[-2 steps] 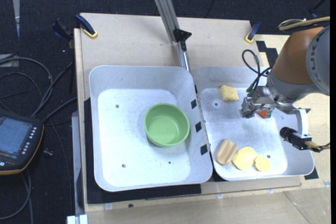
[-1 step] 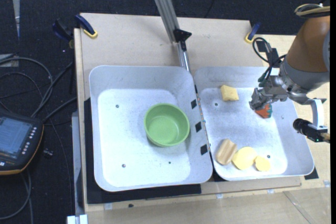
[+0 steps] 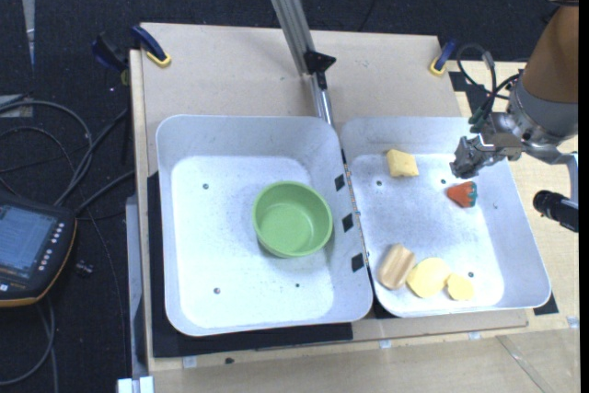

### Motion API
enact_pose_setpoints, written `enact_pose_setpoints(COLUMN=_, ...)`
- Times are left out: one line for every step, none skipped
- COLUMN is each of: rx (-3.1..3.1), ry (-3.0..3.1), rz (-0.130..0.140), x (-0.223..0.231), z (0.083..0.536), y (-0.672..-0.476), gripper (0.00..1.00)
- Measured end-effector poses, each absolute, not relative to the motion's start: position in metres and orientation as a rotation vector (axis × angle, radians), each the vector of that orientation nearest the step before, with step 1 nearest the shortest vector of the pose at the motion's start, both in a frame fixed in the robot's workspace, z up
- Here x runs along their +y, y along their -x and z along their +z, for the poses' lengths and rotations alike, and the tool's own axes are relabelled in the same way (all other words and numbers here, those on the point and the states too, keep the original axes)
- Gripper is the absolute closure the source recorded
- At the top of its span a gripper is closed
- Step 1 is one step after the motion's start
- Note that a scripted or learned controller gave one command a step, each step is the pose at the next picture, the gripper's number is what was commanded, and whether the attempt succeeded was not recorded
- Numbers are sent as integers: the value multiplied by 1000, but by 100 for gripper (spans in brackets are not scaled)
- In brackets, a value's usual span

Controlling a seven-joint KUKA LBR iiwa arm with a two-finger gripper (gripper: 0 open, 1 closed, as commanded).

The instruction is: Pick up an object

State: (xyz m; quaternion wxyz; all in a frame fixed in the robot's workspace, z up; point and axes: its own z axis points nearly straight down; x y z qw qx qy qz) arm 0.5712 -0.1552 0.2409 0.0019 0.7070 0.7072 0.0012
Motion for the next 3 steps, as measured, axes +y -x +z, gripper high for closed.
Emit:
enact_pose_setpoints(rx=2226, ry=-2216, rz=2, x=-101, z=248, y=-565, gripper=100)
enact_pose_setpoints(rx=2228, ry=-2217, rz=0, x=-50, z=235, y=-565, gripper=100)
enact_pose_setpoints(rx=2229, ry=-2216, rz=1, x=13, z=234, y=-560, gripper=100)
